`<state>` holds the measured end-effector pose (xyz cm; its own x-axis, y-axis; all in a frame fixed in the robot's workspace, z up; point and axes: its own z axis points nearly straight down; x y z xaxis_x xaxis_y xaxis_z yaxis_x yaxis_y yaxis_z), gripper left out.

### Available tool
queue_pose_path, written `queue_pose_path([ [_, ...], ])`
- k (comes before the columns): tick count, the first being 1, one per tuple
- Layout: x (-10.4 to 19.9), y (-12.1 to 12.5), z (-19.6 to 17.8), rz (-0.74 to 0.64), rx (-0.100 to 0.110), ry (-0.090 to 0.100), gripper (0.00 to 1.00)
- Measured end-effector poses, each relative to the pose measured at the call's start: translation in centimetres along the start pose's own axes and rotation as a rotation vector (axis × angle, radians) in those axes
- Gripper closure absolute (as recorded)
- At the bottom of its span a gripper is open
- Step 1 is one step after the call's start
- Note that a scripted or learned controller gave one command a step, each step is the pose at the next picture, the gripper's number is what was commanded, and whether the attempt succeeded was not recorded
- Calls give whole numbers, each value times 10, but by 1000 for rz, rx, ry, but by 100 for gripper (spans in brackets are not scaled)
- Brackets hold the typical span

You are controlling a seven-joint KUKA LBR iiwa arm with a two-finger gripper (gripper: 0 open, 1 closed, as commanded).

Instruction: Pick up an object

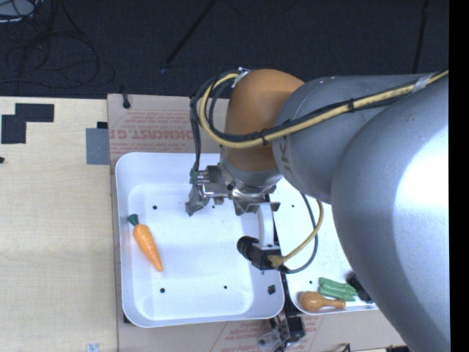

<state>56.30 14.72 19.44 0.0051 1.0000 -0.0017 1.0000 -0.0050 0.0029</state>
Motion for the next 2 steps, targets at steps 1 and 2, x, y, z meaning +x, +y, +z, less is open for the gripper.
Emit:
queue_pose_path([
  [1,62,23,38,-9,5,1,0],
  [2,98,55,-114,-9,-9,6,0],
])
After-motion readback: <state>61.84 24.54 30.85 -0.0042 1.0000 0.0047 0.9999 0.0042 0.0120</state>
